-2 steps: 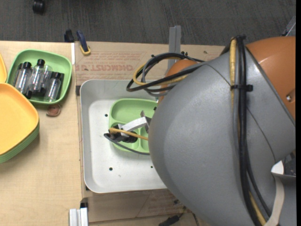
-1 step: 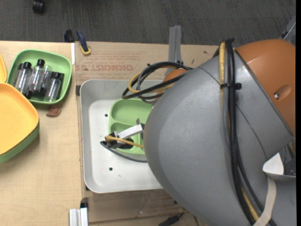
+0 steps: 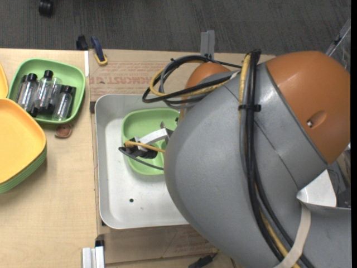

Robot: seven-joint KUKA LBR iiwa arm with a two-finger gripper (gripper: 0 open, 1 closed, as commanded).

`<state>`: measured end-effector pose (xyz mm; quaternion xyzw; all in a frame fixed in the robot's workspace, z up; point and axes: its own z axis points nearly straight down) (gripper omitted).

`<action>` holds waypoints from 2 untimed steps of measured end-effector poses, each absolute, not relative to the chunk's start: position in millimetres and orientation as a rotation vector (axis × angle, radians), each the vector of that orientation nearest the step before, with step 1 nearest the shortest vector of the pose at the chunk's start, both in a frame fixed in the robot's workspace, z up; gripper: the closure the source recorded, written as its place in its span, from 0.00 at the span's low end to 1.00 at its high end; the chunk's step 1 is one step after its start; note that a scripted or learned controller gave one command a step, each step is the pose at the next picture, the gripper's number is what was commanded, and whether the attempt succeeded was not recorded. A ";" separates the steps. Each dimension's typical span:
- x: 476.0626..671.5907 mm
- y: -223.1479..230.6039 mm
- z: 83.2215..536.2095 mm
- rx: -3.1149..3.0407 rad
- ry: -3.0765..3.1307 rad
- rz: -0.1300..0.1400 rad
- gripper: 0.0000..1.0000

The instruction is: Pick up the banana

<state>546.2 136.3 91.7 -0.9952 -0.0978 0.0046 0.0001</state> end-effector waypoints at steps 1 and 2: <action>527.4 226.9 256.9 -3.130 -0.329 0.010 1.00; 487.9 217.3 96.7 -3.115 -0.479 0.020 1.00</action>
